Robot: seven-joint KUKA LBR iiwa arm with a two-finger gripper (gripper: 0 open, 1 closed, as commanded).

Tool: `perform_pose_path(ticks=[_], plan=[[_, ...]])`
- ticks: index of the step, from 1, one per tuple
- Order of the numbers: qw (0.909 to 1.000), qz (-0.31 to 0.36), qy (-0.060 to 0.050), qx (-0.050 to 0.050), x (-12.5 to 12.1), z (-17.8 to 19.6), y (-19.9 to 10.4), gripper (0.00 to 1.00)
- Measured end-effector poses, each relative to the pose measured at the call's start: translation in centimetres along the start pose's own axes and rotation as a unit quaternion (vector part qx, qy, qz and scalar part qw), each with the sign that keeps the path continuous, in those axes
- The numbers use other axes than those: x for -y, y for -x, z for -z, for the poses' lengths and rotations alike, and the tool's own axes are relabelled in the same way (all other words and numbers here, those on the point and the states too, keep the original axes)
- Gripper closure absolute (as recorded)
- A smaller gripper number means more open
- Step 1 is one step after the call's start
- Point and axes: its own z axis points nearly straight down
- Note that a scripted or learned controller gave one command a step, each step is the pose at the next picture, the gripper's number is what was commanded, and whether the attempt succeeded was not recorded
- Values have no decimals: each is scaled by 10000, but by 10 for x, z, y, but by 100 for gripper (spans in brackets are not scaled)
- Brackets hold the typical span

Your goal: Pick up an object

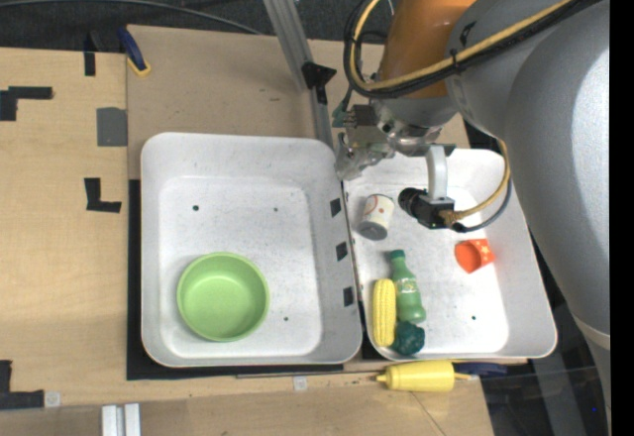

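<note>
My gripper (pixel 354 155) hangs over the far left corner of the right bin (pixel 515 325), just above the wall between the two bins. A small white cup (pixel 374 216) lies on its side a little in front of it, apart from it. Nearer the front lie a green bottle (pixel 404 287), a yellow corn cob (pixel 383 310) and a dark green lump (pixel 409 336), close together. An orange piece (pixel 475 255) sits to the right of them.
A light green bowl (pixel 223 296) stands in the front of the left bin (pixel 238 166). A yellow object (pixel 421 377) lies on the bench outside the right bin's front edge. A grey pole (pixel 282 8) rises behind the bins.
</note>
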Motion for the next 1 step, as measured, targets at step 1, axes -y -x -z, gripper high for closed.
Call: perform_pose_path(ticks=[1], plan=[[10000,4,12,-3,3,15,-51,100]])
